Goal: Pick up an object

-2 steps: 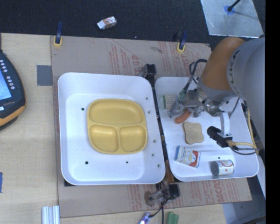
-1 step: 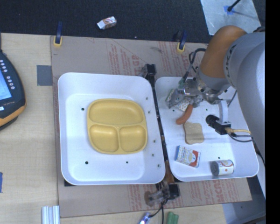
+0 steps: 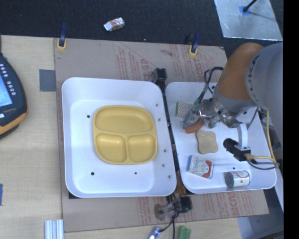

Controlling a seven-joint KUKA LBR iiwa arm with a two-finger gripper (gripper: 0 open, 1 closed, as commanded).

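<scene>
- The pincer (image 3: 195, 114) sits low in the right bin (image 3: 269, 183), at its upper left part, under the grey arm (image 3: 261, 78) with its orange band; whether it is apart or together I cannot tell, the metal parts being a small dark tangle.
- Just under the pincer lies an orange-red rounded object (image 3: 193, 128), smooth-looking and touching or nearly touching it; whether it is gripped I cannot tell.
- Just left of the pincer a greenish, speckled flat piece (image 3: 183, 108) lies near the bin's left wall.
- Below and slightly right of the pincer lies a tan, rough-textured slab (image 3: 207, 142) with rounded corners, like a sponge or slice of bread.
- Further below, a small flat carton (image 3: 200, 166), white with blue and red print, lies tilted.
- Toward the lower right of the pincer, a short cylinder (image 3: 237, 179) lies on its side, grey-capped with a white and red label.
- Well left of the pincer, the left bin (image 3: 74, 133) holds a yellow plastic tray (image 3: 124, 134) with three rounded compartments.
- Both bins rest on brown cardboard (image 3: 114, 59) on the wooden table (image 3: 20, 183); a handheld control pad (image 3: 5, 101) lies at the far left.
</scene>
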